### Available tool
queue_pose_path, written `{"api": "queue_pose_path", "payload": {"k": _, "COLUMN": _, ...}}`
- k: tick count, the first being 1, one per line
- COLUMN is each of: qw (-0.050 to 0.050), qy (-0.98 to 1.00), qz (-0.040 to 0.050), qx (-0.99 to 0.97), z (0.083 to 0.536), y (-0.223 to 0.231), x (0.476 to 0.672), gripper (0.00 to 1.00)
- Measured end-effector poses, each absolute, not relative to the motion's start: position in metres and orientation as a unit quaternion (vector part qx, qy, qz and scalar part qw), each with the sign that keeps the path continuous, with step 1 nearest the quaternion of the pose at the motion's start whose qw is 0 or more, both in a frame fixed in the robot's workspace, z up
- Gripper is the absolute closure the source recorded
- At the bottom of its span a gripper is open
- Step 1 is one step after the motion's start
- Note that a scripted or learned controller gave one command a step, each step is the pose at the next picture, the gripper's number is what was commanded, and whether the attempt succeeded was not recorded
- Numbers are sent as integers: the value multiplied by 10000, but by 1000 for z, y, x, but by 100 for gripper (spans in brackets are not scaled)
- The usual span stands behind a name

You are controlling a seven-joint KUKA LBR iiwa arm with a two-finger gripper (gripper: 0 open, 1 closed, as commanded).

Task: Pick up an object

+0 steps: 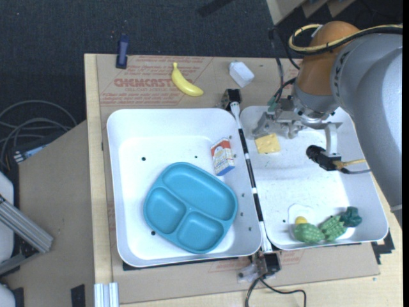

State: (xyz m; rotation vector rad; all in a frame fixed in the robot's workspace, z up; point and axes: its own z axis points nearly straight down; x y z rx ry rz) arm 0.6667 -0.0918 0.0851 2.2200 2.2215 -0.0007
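Cheese wedge [268, 144] lies just below the hand [279, 124], nearly touching; whether the hand is parted, I cannot tell.

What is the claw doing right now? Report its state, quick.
Claw: low in the right bin, just above the yellow cheese wedge; open or shut cannot be told.

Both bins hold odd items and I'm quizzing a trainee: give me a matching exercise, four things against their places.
1 blue tray
2 banana
3 cheese wedge
4 green toys

A right bin, near corner
B left bin
C on the cardboard, beyond the bins
D right bin, far end, under the gripper

Pairs: 1-B, 2-C, 3-D, 4-A
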Motion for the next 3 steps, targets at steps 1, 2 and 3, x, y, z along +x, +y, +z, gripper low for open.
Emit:
{"api": "queue_pose_path", "payload": {"k": 1, "qw": 8, "qy": 7070, "qz": -2, "qx": 7072, "z": 85, "y": -97, "x": 667, "gripper": 0}}
{"api": "queue_pose_path", "payload": {"k": 2, "qw": 7, "qy": 7072, "qz": -1, "qx": 7070, "z": 85, "y": -94, "x": 667, "gripper": 0}}
{"api": "queue_pose_path", "payload": {"k": 3, "qw": 7, "qy": 7073, "qz": -2, "qx": 7070, "z": 85, "y": -95, "x": 667, "gripper": 0}}
